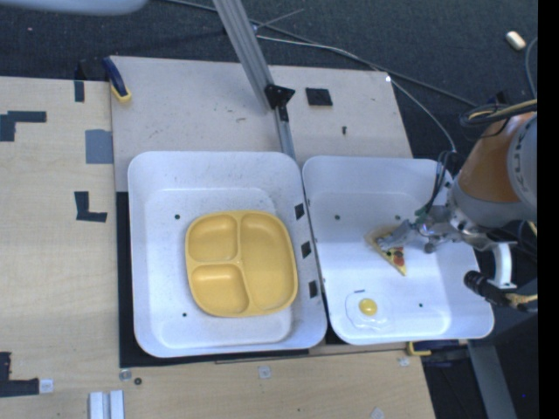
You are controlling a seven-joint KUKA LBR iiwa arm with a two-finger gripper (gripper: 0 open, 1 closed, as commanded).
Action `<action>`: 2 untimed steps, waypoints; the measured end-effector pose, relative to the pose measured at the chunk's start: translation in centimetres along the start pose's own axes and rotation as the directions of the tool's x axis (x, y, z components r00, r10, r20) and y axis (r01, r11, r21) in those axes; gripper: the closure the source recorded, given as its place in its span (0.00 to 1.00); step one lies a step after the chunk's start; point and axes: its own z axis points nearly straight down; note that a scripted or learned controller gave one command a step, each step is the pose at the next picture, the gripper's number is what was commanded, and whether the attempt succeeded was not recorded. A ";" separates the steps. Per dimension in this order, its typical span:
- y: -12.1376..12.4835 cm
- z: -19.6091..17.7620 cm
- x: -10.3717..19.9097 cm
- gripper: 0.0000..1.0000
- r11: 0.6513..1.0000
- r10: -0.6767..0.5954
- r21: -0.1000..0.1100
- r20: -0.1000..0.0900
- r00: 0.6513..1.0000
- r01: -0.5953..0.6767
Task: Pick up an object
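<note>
Camera view: gripper [390, 236] low in the right bin [349, 186], at the pizza slice [394, 257]; whether its fingers pinch it, I cannot tell. Fried egg [367, 308] nearby; yellow plate [240, 263] in left bin [157, 234].

Your arm [502, 168] enters from three o'clock, orange band up, wrist bent low, gripper [390, 238] pointing toward nine o'clock.

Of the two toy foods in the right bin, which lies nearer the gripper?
The triangular toy pizza slice, right at the gripper. The white fried egg with yellow yolk lies apart, near the bin's front edge.
</note>
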 end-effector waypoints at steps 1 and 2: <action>0.2 0.4 -0.1 0.00 1.000 -0.001 -0.003 0.001 1.000 0.001; 0.4 -0.8 -0.1 1.00 1.000 -0.003 -0.011 0.005 1.000 0.003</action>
